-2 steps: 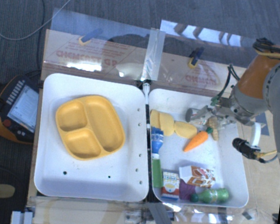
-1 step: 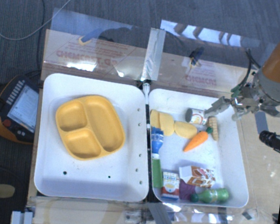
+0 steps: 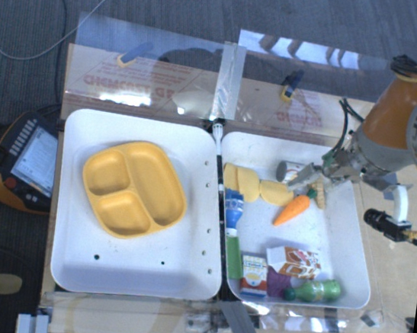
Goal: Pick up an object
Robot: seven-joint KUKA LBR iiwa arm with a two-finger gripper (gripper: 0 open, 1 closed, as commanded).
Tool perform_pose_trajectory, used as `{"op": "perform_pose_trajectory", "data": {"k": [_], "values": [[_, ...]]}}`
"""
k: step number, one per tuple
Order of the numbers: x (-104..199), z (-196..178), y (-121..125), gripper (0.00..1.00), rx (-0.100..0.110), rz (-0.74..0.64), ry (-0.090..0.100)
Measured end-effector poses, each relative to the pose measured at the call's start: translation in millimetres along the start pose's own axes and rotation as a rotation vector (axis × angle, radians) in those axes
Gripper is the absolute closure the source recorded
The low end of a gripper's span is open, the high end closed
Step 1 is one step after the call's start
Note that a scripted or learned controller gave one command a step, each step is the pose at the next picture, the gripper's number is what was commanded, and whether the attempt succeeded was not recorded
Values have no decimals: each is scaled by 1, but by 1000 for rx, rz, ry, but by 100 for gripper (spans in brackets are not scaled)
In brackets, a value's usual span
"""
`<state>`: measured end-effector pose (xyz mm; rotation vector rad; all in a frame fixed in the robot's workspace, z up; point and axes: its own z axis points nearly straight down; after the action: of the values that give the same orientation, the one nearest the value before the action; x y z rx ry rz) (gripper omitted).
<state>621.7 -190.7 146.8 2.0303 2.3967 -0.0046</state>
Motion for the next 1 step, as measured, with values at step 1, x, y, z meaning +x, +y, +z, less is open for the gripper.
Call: {"op": "perform_pose_trajectory", "data": {"k": [1], "values": [[1, 56, -43, 0, -13, -28, -3]]}}
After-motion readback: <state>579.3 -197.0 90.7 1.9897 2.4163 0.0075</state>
